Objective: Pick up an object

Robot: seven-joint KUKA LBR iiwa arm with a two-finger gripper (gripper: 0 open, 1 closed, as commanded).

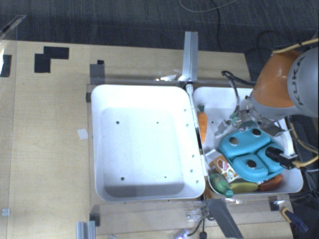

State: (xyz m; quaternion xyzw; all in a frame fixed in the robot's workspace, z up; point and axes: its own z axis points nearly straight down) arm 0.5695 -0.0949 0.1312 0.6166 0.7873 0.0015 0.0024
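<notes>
My gripper [238, 118] hangs over the right bin [295, 183], at the far edge of a large teal blue plastic piece [249, 154] with dark holes in it. A small orange carrot [202, 121] lies along that bin's left wall, well left of the gripper. In the near corner sit a printed snack packet [223, 167], a green ball [218, 183], a yellow-green fruit [242, 186] and a red item [272, 182]. The grey wrist and orange band [274, 81] hide the bin's far right part. I see nothing held in the gripper.
The left bin [142, 190] lies beside the right one, split from it by a metal rail [191, 59]. Black cables [284, 159] trail over the teal piece and off the right side. Wooden bench surface [45, 148] spreads to the left.
</notes>
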